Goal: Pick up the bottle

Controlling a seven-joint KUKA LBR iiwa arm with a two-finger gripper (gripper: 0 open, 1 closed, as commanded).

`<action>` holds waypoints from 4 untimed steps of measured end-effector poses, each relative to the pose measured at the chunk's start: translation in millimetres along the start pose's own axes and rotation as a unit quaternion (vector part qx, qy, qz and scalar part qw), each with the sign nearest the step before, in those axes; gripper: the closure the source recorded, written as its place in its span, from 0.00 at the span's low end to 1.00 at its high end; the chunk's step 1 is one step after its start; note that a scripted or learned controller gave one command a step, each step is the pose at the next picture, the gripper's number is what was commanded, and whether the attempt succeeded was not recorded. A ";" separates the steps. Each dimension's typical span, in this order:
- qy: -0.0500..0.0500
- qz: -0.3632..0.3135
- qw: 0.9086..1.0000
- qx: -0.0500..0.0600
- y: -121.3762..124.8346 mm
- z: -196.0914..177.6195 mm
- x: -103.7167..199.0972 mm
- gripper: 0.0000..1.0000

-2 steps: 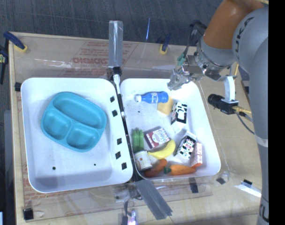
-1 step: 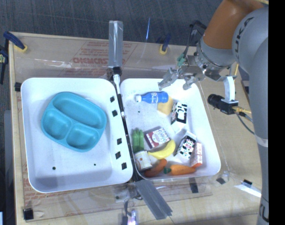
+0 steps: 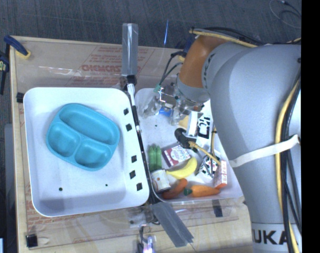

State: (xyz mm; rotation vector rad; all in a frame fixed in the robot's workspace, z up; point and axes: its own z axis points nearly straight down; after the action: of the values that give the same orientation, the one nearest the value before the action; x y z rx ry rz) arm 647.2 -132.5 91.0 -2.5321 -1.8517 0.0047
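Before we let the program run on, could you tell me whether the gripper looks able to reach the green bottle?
Probably yes: the green bottle lies uncovered by the right bin's left wall, with the gripper above the bin's far end, though a banana crowds its right side.

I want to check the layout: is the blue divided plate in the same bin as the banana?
No. The blue divided plate lies in the left bin, while the banana lies in the right bin among other items.

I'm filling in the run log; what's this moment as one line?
arm: over right bin | gripper: at far end, grip unclear | bottle: lying near divider | tray: left bin
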 end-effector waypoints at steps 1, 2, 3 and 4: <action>0.000 0.000 1.000 0.000 0.0 -0.1 0.1 0.00; 0.000 -0.003 1.000 0.001 -0.1 -10.1 1.0 1.00; 0.000 -0.134 0.991 -0.001 -90.1 -100.6 60.2 1.00; -0.001 0.010 1.000 -0.003 -110.4 -151.2 11.0 1.00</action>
State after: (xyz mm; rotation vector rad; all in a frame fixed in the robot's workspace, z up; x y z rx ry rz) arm 546.2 -88.9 242.8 -2.5556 -1.8281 0.0017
